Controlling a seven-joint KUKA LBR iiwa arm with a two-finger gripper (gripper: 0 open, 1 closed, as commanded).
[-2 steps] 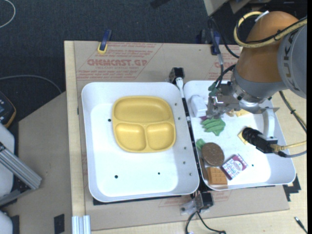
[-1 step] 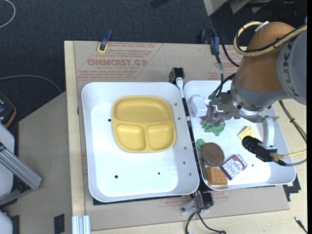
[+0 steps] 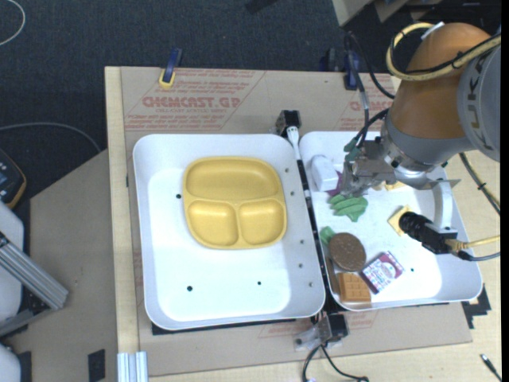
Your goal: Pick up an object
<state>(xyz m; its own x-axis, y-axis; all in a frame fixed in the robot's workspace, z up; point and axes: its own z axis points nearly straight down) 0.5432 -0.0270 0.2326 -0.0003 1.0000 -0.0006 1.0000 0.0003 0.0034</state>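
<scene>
From my seat the light is even and bright overhead; the two shallow white plastic bins (image 3: 159, 237) nearly wash out, with soft shadows along their inner walls. The dark floor (image 3: 71, 22) stays dim. Focus is slightly soft throughout.

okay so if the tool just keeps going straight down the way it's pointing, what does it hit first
Most likely the green object in the right bin: the tool hangs right above its upper edge. Depth is hard to judge from this slant, so it might land on the bin floor beside it.

A yellow divided tray (image 3: 235, 200) is occupying the left bin's (image 3: 159, 277) upper centre, leaving open floor toward the frame's bottom.
</scene>
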